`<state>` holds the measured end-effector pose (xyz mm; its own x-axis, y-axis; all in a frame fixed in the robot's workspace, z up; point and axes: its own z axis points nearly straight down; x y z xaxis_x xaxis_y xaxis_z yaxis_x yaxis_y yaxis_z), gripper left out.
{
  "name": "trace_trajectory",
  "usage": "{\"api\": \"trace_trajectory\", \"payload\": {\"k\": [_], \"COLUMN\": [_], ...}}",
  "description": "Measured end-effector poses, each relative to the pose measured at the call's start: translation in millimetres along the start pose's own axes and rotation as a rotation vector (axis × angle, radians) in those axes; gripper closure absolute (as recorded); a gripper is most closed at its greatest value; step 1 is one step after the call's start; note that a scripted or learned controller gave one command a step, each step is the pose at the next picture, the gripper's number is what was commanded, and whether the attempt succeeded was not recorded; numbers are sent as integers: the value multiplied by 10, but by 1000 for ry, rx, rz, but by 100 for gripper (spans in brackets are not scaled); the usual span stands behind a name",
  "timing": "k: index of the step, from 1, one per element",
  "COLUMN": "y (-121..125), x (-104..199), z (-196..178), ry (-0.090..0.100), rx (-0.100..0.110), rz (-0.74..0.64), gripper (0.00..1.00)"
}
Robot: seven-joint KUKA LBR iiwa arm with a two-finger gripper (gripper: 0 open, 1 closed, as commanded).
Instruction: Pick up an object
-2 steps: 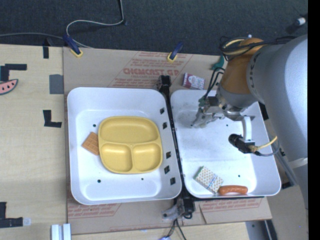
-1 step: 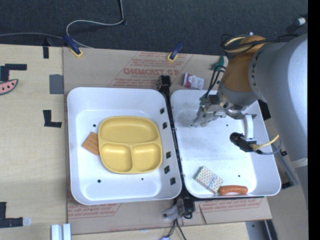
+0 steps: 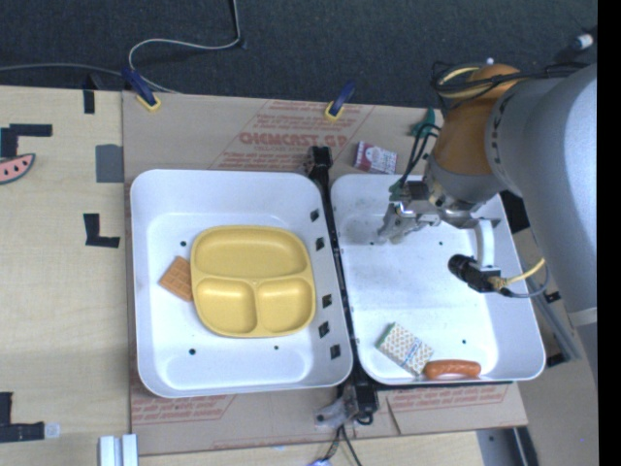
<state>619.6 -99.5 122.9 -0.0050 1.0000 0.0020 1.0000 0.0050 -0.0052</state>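
Your gripper [image 3: 393, 227] hangs low over the far part of the right bin [image 3: 427, 270], on the bin's left side; whether it is released or clenched cannot be told. Nothing shows in its grasp. Near the bin's front edge lie a patterned packet [image 3: 405, 348] and, just right of it, an orange sausage [image 3: 452, 369]. In the left bin [image 3: 155, 260], a yellow divided tray [image 3: 254, 280] overlaps a tan cracker [image 3: 178, 279].
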Motion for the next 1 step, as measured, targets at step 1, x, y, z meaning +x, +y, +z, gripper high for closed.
{"api": "trace_trajectory", "payload": {"k": [1], "y": [-3], "x": [10], "z": [-91], "ry": [1], "rx": [2], "rz": [-1], "gripper": [100]}}
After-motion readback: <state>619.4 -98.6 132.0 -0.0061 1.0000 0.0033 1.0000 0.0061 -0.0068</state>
